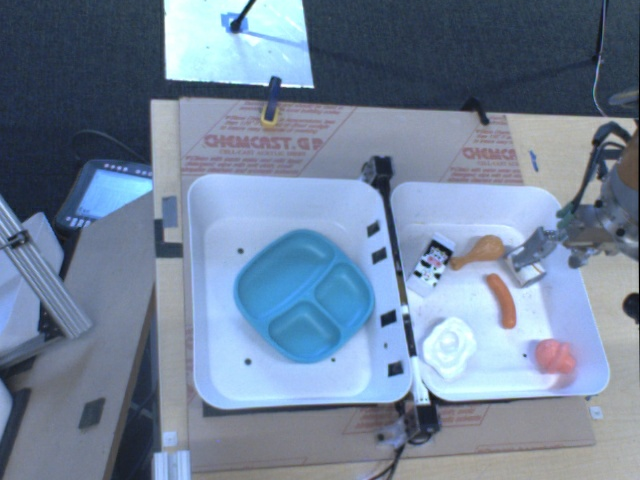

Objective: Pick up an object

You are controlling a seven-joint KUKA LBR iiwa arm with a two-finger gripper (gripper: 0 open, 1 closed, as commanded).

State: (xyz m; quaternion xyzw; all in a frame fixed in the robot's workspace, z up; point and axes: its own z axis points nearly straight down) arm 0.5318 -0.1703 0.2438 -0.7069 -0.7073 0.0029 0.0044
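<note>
An orange sausage point(502, 300) lies in the right bin point(578, 268), just below the gripper point(527, 265). I cannot tell how the gripper's tips are set. A chicken leg point(479, 251) lies just to its left. A small cow carton point(433, 263), a fried egg point(449, 346) and a pink toy point(555, 356) lie there too. The left bin point(215, 208) holds a blue plate point(303, 294).

A: Which lettering can be read here?

B: The cardboard sheet point(330, 133) under the bins carries red print, "CHEMCAST GP", seen upside down at its upper left and repeated, partly cut off, at its upper right.

A: And the small black-and-white card point(432, 264)?

B: Its markings are too small to read.
</note>
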